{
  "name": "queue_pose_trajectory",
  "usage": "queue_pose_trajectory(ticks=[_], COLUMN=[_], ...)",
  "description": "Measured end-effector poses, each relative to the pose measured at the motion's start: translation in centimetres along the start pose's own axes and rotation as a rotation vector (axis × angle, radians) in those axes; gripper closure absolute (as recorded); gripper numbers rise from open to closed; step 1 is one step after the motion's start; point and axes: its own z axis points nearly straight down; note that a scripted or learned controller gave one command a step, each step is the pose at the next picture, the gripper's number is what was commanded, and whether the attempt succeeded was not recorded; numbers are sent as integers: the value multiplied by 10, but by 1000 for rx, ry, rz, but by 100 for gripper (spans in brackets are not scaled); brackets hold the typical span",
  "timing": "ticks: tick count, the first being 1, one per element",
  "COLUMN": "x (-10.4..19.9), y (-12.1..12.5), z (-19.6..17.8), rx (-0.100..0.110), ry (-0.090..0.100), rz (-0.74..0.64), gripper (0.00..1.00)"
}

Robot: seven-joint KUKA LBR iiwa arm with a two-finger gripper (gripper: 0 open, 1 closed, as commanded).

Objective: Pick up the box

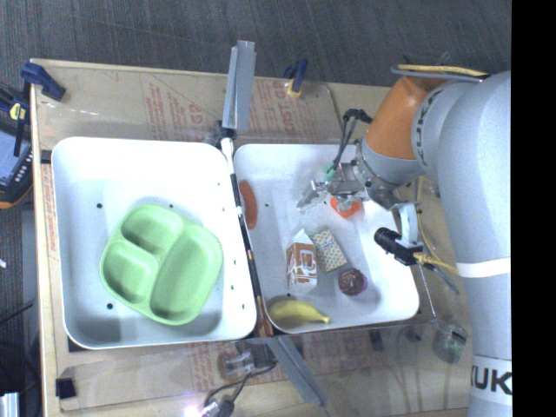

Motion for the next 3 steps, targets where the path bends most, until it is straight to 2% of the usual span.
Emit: queue_pose_trajectory(ticks=[1,2,3], x=[0,-1,52], y=[-93,-92,-94], z=[23,13,-102], rx=[-3,-3,-4], ry=[-1,-3,0], rz=[-14,-19,-113], gripper=[0,100,100])
